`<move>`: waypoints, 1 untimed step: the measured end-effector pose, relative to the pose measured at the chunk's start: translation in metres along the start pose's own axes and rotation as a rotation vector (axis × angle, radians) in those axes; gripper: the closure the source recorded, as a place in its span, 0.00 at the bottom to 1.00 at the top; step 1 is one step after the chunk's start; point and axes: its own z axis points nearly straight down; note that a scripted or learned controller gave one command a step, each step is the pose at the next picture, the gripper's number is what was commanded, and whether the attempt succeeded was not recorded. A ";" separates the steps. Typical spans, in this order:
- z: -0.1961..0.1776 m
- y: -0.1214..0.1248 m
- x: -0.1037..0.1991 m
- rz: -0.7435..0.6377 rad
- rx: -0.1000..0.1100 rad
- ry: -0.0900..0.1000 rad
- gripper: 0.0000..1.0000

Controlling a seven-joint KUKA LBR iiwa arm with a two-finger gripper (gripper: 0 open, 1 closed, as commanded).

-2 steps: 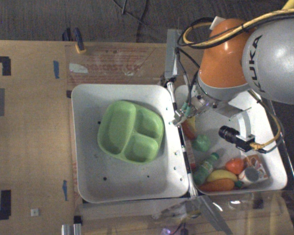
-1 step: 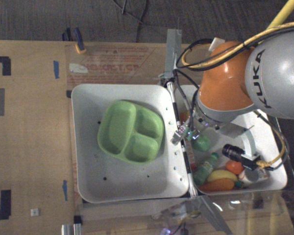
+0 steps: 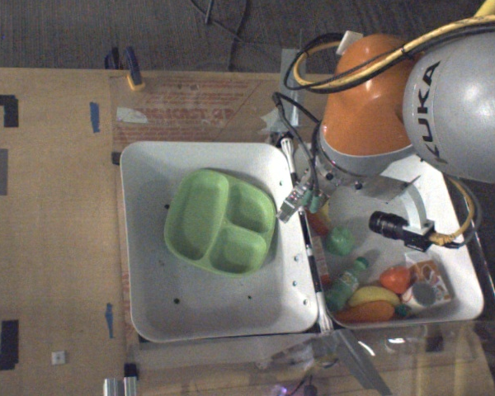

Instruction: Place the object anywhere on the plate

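Green plastic plate with three sections (image 3: 221,221) lies in the left white bin (image 3: 148,304). Small toy foods (image 3: 371,297) pile in the right bin's front corner. The pincer (image 3: 299,198) hangs over the middle wall; I cannot tell its grip.

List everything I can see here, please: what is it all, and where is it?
bins: two, white, side by side on the bench; left bin, right bin
plate: one, green with compartments, in the left bin
toy food pile: several small pieces, green, yellow, orange and red, in the right bin's near corner
green piece: one, in the right bin, apart from the pile
bench: one, tan, with blue tape bits
arm: one, grey and orange, over the right bin
end effector: one, above the divide between the bins
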 end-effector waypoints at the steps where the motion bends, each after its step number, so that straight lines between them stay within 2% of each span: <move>1: 0.003 0.051 -0.013 0.007 0.000 0.000 1.00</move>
